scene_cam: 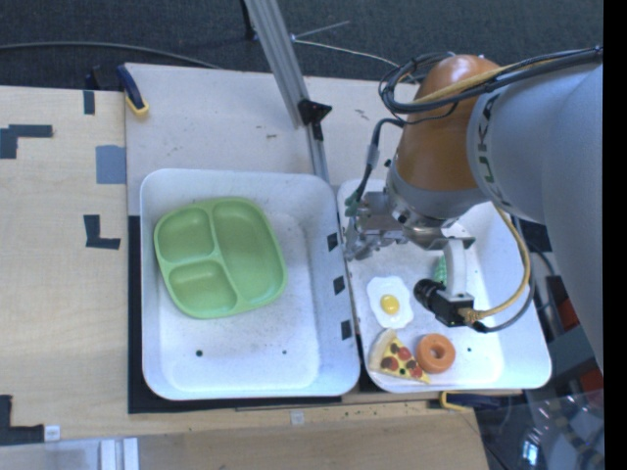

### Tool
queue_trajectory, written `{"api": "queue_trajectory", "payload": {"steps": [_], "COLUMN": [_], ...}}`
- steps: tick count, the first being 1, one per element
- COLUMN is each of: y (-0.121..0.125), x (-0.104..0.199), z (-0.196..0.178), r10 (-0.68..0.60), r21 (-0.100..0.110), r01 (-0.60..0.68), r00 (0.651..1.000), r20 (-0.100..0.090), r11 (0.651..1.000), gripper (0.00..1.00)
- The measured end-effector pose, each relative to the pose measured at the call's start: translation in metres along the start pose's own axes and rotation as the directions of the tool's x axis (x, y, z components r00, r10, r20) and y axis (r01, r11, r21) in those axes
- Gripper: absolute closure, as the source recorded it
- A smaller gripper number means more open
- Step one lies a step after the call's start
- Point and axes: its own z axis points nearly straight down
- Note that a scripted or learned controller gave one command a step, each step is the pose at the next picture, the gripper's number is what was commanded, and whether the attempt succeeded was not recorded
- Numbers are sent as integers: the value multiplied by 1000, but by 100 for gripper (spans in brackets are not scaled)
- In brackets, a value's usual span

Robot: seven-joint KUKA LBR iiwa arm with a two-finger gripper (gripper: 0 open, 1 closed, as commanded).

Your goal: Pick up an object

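The arm (509,116) is looming largest, reaching in over the right bin (519,360). The fingers (361,235) are hanging low at that bin's left edge; whether they are released or clenched cannot be told. A fried egg (390,302) is lying near the bin's middle, with a pizza slice (397,358) and a doughnut (436,352) (just beside each other) sitting along its front edge. A green divided plate (219,257) is resting in the left bin (245,360).
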Motion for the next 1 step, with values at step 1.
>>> {"api": "queue_trajectory", "payload": {"steps": [1], "y": [9], "x": [59], "z": [-9], "r10": [-2], "r21": [-2], "r01": [2], "r00": [1000], "r20": [-2], "r11": [1000], "gripper": [100]}}
